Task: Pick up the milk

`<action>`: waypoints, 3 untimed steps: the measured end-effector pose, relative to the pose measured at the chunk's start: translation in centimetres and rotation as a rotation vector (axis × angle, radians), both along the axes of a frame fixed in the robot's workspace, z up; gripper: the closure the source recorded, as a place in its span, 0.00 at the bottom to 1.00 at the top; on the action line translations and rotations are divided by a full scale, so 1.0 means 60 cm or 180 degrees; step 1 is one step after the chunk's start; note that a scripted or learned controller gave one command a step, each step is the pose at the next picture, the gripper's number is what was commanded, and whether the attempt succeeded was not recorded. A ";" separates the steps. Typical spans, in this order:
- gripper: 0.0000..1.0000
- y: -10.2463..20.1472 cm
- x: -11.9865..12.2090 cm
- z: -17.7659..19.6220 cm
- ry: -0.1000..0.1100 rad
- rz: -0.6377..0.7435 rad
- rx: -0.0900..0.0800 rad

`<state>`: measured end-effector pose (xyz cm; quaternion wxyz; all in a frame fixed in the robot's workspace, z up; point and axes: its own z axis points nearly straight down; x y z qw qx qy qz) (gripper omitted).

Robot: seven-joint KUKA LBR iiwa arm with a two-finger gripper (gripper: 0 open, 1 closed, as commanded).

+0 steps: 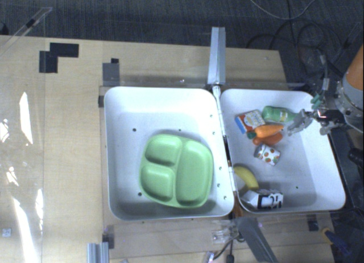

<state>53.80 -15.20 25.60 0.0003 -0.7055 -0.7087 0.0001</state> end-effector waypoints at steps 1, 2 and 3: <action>0.00 0.000 0.000 0.000 0.0000 0.0000 0.0000; 0.00 0.107 0.028 -0.203 0.0000 0.0947 0.0004; 0.00 0.012 0.026 -0.281 -0.0031 0.0978 -0.0001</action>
